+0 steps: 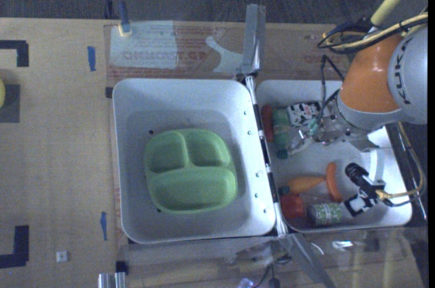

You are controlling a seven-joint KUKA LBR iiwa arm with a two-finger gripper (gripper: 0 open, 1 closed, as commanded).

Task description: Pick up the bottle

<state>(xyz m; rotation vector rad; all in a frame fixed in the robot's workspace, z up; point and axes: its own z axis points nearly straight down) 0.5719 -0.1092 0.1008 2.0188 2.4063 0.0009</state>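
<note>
Wooden bench [54, 164] w/ 2 white bins: left bin [129, 144], right bin [394, 212], side by side, touching.

Two bins side by side: left bin [129, 144] holds a divided tray [190, 171] at its middle; right bin [401, 212] holds small items crowded along its left and front, bottle [326, 213] at front.

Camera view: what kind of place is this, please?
Probably a robotics lab or test cell, not a home. A KUKA arm reaches over two white bins on a wooden bench marked with tape, and the left bin holds a green tray.
</note>
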